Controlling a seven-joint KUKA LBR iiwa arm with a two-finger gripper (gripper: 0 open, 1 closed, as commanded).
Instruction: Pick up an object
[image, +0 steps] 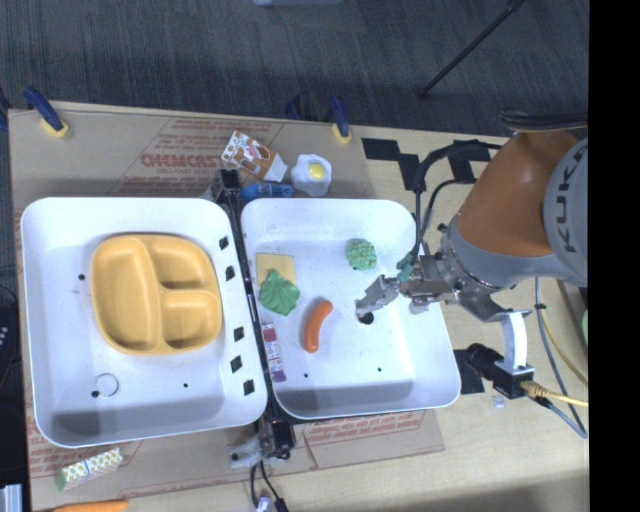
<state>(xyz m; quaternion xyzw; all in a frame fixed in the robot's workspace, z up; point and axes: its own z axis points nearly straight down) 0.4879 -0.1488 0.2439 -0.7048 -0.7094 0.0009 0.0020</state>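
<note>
Sausage (316, 325), orange and lying low-centre in the right bin (400, 395), looks the nearest pick. Whether the tool (374, 300) is open or closed, I cannot tell. Best to descend straight over it; open floor surrounds it, the green leaf (279, 292) just left.

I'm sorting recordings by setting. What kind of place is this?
Most likely a robotics lab bench for pick-up trials: two white bins on taped cardboard, toy food such as a sausage and a yellow divided plate, and the arm's tool over the right bin.
</note>
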